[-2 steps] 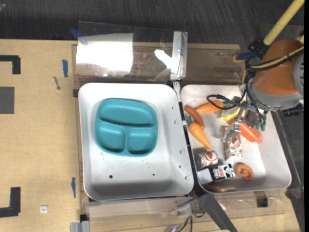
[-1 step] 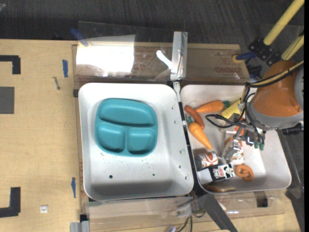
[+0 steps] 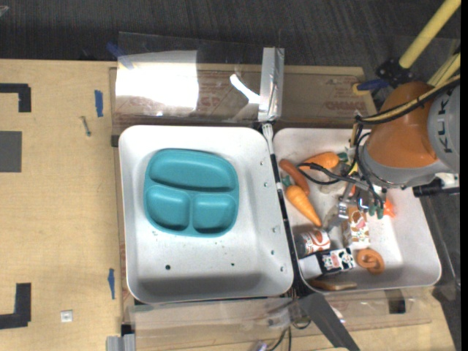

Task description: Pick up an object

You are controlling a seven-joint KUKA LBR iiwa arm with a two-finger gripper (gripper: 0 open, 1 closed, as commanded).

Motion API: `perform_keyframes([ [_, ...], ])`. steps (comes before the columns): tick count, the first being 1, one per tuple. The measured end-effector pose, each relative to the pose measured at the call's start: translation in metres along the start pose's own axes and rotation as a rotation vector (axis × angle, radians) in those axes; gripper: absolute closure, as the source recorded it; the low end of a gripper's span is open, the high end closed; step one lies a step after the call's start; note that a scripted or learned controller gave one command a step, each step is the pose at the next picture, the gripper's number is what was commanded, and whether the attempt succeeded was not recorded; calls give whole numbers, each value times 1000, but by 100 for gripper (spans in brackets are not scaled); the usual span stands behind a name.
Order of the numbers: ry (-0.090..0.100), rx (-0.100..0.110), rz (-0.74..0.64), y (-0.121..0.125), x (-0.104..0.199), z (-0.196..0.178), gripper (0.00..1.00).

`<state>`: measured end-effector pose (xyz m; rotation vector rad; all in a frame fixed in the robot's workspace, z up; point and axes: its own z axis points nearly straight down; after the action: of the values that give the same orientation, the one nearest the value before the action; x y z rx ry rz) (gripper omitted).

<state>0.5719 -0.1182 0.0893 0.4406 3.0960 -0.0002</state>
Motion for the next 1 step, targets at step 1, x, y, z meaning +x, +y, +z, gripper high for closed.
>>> perform_keyframes([
  [1, -25, -3, 123, -24, 70, -5, 0],
])
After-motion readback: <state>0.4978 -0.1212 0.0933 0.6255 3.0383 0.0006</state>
